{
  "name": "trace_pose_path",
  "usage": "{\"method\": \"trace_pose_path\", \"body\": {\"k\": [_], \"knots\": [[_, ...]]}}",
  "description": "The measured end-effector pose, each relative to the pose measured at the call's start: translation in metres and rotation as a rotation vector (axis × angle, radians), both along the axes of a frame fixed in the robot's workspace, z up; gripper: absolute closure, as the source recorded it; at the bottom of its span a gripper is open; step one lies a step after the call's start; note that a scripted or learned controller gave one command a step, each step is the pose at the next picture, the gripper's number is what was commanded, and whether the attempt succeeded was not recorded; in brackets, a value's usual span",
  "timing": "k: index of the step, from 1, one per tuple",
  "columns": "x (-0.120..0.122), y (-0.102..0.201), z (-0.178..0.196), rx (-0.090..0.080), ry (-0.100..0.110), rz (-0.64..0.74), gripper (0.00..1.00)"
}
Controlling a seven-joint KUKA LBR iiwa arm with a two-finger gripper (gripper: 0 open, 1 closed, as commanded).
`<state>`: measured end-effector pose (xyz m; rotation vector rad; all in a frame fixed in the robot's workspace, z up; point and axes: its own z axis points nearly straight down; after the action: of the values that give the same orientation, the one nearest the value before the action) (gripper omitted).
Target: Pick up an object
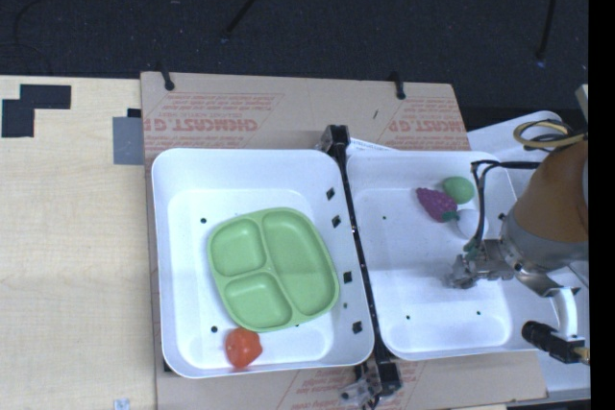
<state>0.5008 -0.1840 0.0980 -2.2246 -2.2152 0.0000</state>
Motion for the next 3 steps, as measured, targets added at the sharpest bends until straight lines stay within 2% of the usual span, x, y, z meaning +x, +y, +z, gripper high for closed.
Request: {"method": "trace_pose_path", "body": {"k": [1, 2, 3], "knots": [[-0.002, -0.003, 0.043, -0.002, -0.003, 0.0, 1.0], [-0.002, -0.008, 0.105, -0.003, -0.005, 0.005, 1.0], [-0.002, -0.008, 0.117, -0.001, -0.001, 0.005, 1.0]]}}
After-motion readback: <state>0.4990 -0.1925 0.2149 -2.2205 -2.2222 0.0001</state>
